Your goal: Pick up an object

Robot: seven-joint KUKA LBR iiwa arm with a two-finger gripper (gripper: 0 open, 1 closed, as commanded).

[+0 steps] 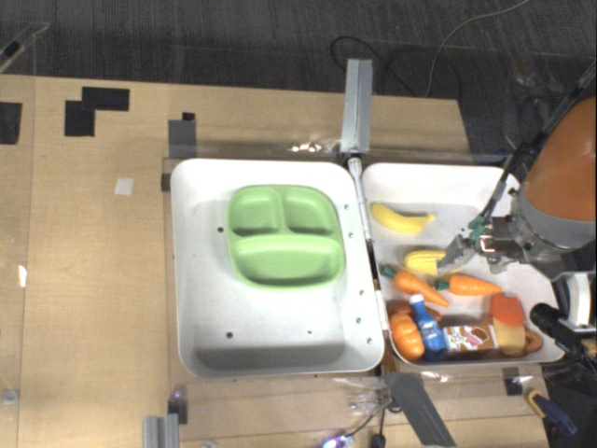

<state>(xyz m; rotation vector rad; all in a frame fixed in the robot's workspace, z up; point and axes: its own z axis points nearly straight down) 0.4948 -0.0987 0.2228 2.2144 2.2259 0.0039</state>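
Note:
The right bin holds several toy foods. A yellow banana lies near its far left. Below it sit a small yellow piece, two orange carrots, a blue bottle, a small orange fruit, a brown carton and a red-orange block. My gripper reaches in from the right, low over the bin. Its tip is just right of the small yellow piece and above the carrots. Nothing is visibly held in it.
The left bin carries a green divided plate in its middle. A metal post stands behind the wall between the bins. The arm's orange band overhangs the right bin's right side.

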